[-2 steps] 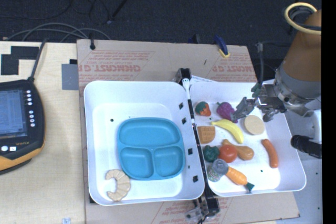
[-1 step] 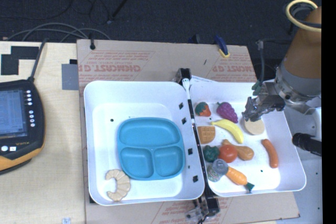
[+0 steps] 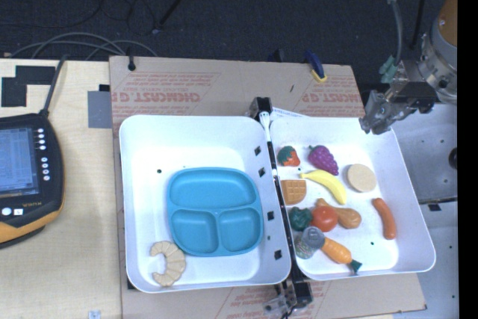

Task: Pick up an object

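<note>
Gripper point(image 3: 376, 118) hangs over the far right corner of the right bin point(image 3: 407, 183), off past the rim; nothing is visible between its fingers. At this angle the fingers merge into one dark mass, so their spread cannot be read.

No target is fixed; all candidates lie in the right bin. Taking the banana point(image 3: 328, 185) as landmark: strawberry point(image 3: 289, 156) and grapes point(image 3: 323, 158) just beyond it, round cracker point(image 3: 361, 178) beside it toward the arm, waffle piece point(image 3: 293, 191) on its divider side. Nearer the camera from the banana sit a tomato point(image 3: 325, 218), a brown drumstick-like piece point(image 3: 346, 217), a green item point(image 3: 300, 219), a grey one point(image 3: 310, 242) and a carrot point(image 3: 336, 252), mostly touching. Sausage point(image 3: 384, 217) lies apart, toward the right wall.

Risks, as judged:
- Descent into the packed cluster near the tomato: fingers land on neighbours, the piece gets shoved instead of clamped.
- Flat cracker: likely too low for a side grip.
- Rounded plastic shapes may squirt out on closing.
- Picks near the wall risk finger contact with the rim.

Sausage looks the safest choice.
</note>
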You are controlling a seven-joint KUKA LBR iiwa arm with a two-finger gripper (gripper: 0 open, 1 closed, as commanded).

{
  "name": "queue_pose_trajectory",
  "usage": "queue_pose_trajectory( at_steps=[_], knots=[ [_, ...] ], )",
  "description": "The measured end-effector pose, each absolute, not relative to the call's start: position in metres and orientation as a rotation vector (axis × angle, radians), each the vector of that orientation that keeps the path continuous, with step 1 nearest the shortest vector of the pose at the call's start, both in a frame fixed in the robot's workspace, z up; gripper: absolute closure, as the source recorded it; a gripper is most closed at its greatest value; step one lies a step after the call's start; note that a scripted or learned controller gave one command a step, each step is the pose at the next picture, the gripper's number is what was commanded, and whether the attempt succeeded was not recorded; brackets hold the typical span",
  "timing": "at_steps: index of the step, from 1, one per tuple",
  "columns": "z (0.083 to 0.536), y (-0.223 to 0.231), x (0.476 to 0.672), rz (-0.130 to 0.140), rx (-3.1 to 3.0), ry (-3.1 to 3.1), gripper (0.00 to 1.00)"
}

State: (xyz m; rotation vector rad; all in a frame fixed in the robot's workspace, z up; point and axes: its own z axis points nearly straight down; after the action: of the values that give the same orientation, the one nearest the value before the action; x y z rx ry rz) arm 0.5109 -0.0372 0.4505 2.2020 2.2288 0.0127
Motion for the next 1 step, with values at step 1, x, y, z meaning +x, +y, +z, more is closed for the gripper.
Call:
queue_pose_trajectory(
  at_steps=[1],
  knots=[
    [0.3108, -0.0033, 0.5259, -0.022, 2.222, 2.242, 1.00]
  ],
)
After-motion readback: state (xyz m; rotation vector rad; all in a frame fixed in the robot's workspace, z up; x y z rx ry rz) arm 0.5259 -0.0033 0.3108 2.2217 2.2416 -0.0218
